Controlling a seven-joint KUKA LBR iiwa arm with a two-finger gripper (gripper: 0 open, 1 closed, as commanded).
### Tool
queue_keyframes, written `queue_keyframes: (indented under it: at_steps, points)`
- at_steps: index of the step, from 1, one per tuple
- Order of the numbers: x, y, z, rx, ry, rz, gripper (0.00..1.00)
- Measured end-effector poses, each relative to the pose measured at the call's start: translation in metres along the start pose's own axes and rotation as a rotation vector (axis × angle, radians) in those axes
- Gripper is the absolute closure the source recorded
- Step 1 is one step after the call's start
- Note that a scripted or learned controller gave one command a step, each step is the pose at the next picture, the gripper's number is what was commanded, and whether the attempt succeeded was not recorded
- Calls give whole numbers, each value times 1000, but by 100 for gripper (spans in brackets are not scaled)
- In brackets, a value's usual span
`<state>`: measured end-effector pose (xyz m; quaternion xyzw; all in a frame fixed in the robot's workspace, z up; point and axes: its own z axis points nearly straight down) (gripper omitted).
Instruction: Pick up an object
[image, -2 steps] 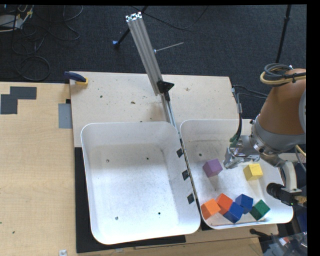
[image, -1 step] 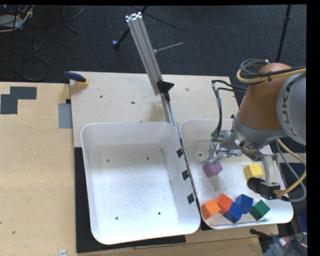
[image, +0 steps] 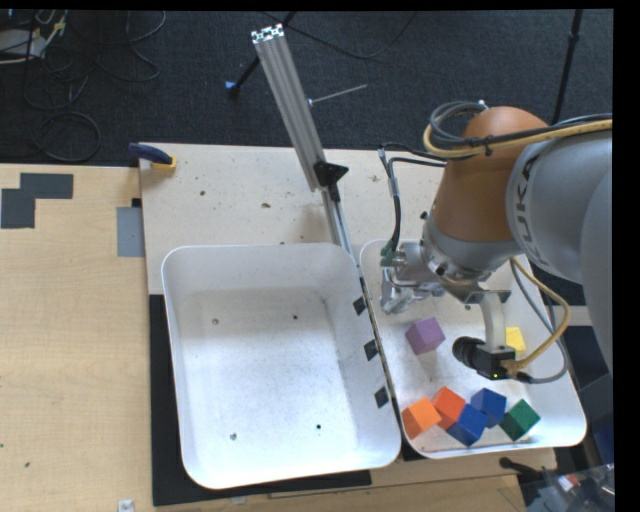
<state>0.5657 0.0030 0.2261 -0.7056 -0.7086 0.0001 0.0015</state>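
Note:
In the right bin (image: 560, 432) lie a purple cube (image: 425, 335), two orange cubes (image: 421, 416) (image: 449, 404), two blue cubes (image: 488, 402) (image: 466, 427), a green cube (image: 520, 419) and a yellow cube (image: 514, 339) partly hidden by the arm. My gripper (image: 396, 297) hangs over the bin's far left part, just above and left of the purple cube. Its metal fingers (image: 388, 299) point down. Nothing shows between them.
The left bin (image: 190, 300) sits beside the right one, divided by a rim with black clips (image: 372, 349). A slanted aluminium bar (image: 296, 110) reaches down toward the bins from the back. The grey and orange arm (image: 490, 190) covers the right bin's far side.

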Motion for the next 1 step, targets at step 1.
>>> queue_keyframes:
  at_steps: [1]
  points:
    - [54, 7, -9, 0, 0, -1, 100]
